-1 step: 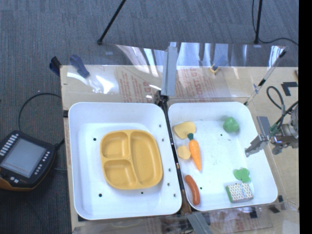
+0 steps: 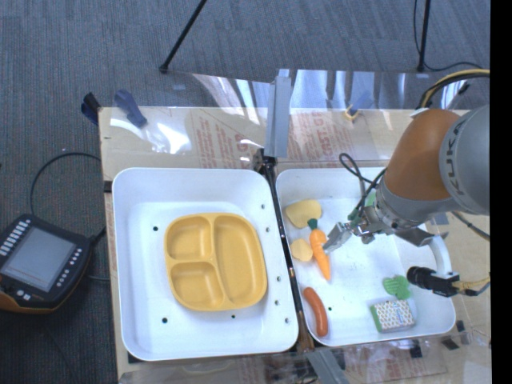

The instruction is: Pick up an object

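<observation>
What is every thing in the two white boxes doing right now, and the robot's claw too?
Yellow plate: flat in the left bin, right way up.
Carrot: lying in the right bin, green top right by the claw.
Two yellow pieces: lying beside the carrot.
Sausage: lying near the front edge.
Green toy: lying loose.
Checked block: lying flat.
Claw: low over the carrot top.

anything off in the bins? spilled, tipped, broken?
Nothing stands out. The yellow divided plate lies flat in the left bin. The carrot, sausage and other toy foods lie loose in the right bin, and the gripper is beside the carrot's top.
</observation>
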`<state>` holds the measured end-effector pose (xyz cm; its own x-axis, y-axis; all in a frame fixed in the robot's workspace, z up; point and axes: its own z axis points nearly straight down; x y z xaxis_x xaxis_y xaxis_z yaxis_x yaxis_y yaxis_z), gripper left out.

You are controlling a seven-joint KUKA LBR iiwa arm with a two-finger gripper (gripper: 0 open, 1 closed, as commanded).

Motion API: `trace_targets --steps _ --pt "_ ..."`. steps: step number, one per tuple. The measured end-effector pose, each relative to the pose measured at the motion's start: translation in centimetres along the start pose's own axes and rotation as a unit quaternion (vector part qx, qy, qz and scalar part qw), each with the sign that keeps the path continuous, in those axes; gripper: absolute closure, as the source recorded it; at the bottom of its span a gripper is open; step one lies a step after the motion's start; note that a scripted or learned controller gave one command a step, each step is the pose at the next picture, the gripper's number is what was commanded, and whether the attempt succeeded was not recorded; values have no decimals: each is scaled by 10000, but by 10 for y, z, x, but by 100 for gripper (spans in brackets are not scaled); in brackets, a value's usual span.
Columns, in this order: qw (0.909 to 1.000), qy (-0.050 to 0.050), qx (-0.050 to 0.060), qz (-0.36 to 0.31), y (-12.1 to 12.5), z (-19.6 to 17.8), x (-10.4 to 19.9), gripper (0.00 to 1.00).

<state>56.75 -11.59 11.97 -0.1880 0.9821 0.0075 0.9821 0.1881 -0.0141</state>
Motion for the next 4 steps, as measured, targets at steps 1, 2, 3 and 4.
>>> trace_targets --steps 1,2,3,4 --pt "9997 -32 -54 -248 13 21 -21 0" --pt "9998 -59 -61 -167 11 31 22 0" --pt "9998 -58 -61 -165 11 31 22 0" --pt "9996 -33 -66 254 78 25 -3 0"
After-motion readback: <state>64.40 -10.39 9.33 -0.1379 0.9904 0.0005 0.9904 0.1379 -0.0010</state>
